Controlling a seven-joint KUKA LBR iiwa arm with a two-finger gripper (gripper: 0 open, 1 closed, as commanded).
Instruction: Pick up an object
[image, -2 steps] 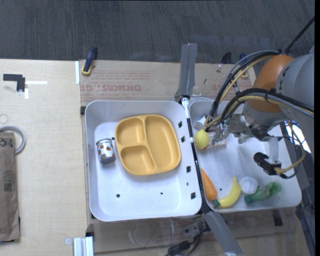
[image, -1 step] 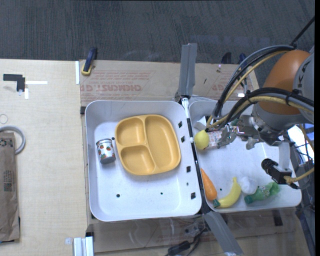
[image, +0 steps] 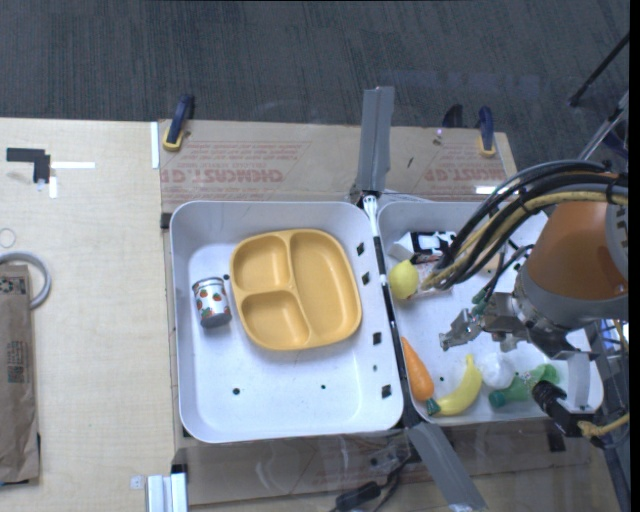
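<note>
My gripper (image: 468, 332) hangs low over the middle of the right bin (image: 445, 222), under the grey wrist with its orange band. Just below it lie a yellow banana (image: 460, 389) and a white lump (image: 495, 373). An orange carrot (image: 417, 369) rests along the bin's left wall. A yellow lemon (image: 403, 280) sits up and to the left of the gripper. A green toy (image: 520, 388) lies at the bin's front right, partly under the arm. I see nothing held by the gripper.
The left bin (image: 200, 400) holds a yellow divided plate (image: 295, 288) and a small spotted can (image: 211, 302) to its left. A black-and-white item (image: 430, 243) lies at the back of the right bin. Black and yellow cables (image: 500, 215) arc over that bin.
</note>
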